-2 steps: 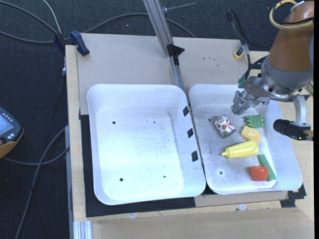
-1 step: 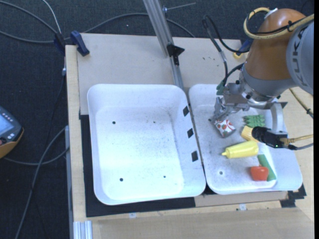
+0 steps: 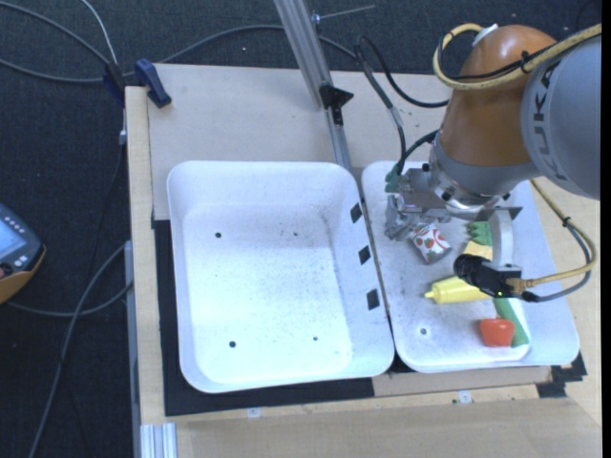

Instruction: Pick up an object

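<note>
Over the right bin, the grey and orange arm reaches down, and its gripper hangs low near that bin's back left corner. Just to the gripper's right lies a small white and red object, close beside it. A yellow squeeze-bottle shape rests in the middle of the bin. A red block and a green piece lie near the front right. Partly hidden under the arm is a green and yellow item.
The left bin stands beside the right one, and a raised divider with black tabs runs between them. A metal pole slants up at the back. A black and yellow cable hangs from the arm over the right bin.
</note>
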`<state>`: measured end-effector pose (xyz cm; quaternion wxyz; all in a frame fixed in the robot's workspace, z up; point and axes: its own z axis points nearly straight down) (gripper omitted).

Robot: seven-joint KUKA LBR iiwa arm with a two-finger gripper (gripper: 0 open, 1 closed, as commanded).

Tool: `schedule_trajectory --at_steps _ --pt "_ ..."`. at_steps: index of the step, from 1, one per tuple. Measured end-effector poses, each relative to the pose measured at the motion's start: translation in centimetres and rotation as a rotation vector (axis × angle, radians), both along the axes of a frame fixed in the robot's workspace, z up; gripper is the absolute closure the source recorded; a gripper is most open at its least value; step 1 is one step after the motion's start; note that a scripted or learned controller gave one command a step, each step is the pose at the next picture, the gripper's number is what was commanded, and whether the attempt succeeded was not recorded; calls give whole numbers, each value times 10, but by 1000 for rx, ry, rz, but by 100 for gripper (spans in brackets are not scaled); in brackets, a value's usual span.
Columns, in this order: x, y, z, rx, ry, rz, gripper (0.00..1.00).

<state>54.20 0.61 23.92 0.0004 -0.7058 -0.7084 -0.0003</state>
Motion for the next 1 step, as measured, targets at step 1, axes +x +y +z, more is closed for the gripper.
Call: schedule_trajectory --at_steps 1 --pt "-10 58 5 0 -1 0 100"
